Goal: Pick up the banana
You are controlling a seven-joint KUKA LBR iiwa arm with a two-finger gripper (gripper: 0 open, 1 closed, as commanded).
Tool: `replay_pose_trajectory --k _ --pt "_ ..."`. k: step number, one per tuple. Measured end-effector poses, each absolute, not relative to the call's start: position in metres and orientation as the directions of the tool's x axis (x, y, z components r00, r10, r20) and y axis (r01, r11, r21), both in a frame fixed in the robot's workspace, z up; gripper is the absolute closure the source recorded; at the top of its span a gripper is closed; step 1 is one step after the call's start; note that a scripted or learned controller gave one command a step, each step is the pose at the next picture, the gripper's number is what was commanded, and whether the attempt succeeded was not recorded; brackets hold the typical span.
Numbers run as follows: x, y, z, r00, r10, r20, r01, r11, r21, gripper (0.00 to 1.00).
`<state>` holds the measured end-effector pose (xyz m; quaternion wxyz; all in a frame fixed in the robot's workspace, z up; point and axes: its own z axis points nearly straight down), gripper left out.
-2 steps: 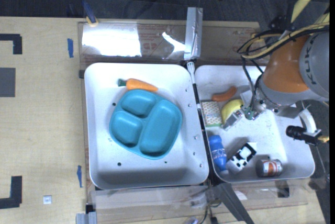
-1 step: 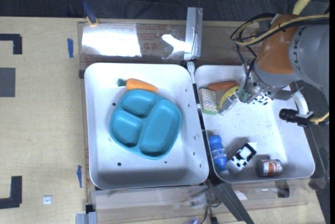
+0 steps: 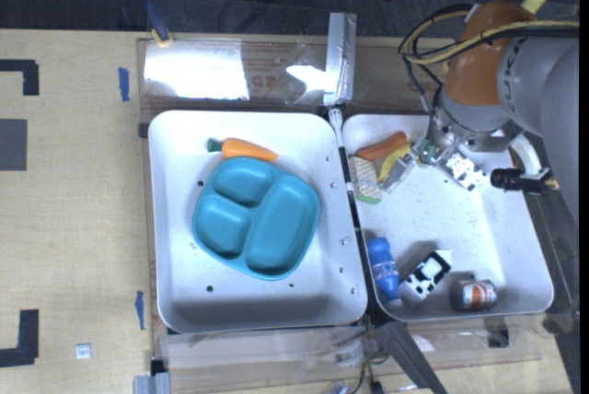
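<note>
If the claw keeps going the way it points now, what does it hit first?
The claw points toward the left end of the right bin. First in line looks like the banana, yellow, beside an orange packet. Depth is unclear from this slanted view.

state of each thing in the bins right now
banana: lying in right bin, beside pincer
carrot: lying at blue tray's far edge
blue tray: upright, in left bin
blue bottle: on its side
can: on its side

No legible text, label or number anywhere.
</note>
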<state>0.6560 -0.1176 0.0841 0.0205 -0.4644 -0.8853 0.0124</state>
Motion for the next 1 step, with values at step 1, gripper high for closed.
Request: replay_pose_trajectory --k 1 --pt "0.6627 -0.1167 0.098 -0.573 0.82 0.001 0.82 0.572 -0.02 1.0"
